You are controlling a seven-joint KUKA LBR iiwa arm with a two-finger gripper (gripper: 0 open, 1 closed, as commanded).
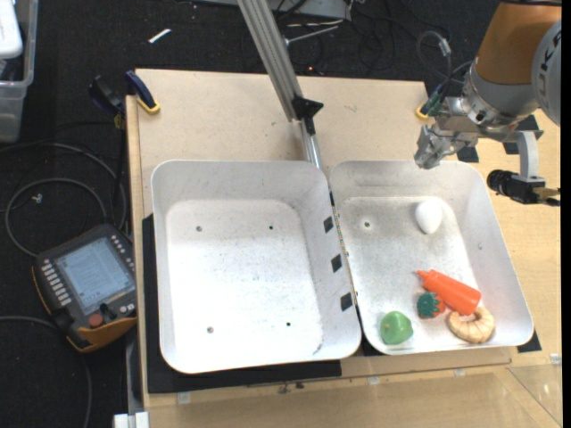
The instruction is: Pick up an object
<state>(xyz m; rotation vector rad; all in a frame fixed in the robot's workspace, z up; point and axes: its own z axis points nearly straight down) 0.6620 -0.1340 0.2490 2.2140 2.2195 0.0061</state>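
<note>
We count two bins; the left bin (236, 266) is bare, and the right bin (500, 248) holds four things: a green ball (396, 328), a white egg (429, 216), a carrot (451, 291) and a pastry (472, 325); the carrot's green top (429, 306) is half hidden, its long axis slanting, tip toward the upper left; the gripper (434, 152) hangs over the far rim; we cannot tell its spread

Even overhead light, bright on white bins (241, 172); soft shadows, dark floor, slight blur throughout.
</note>
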